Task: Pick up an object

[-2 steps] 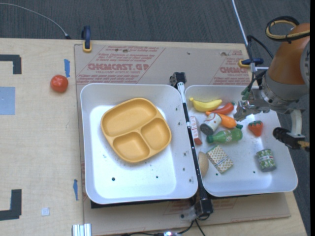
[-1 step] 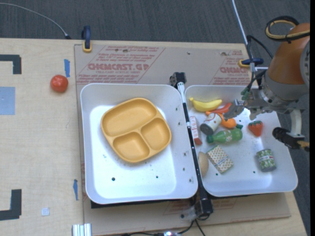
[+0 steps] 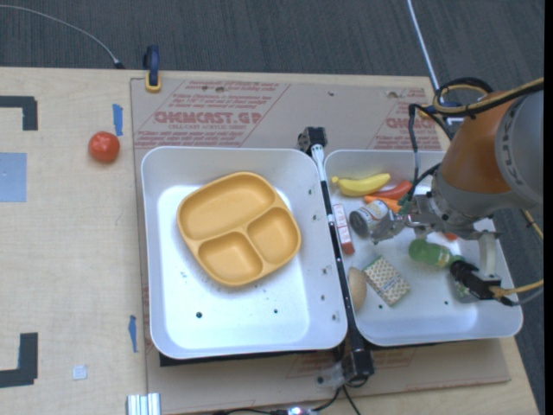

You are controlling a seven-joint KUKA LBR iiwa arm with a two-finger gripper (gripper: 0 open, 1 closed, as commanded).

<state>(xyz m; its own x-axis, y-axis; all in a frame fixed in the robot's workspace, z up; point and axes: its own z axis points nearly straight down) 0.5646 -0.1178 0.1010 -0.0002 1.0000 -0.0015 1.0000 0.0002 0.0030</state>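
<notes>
Arm is over the right bin, reaching in: approach step, nothing lifted yet by the look of it. Gripper sits low among the clutter by the can; can't tell if the claw is wide, narrow or holding anything. Candidates all in the right bin: banana, carrot, green item, patterned block. Next move needs a clean descent on one item, close, then lift. Left bin holds a yellow plate. Board reads "CHEMCAST GP" in red.
</notes>
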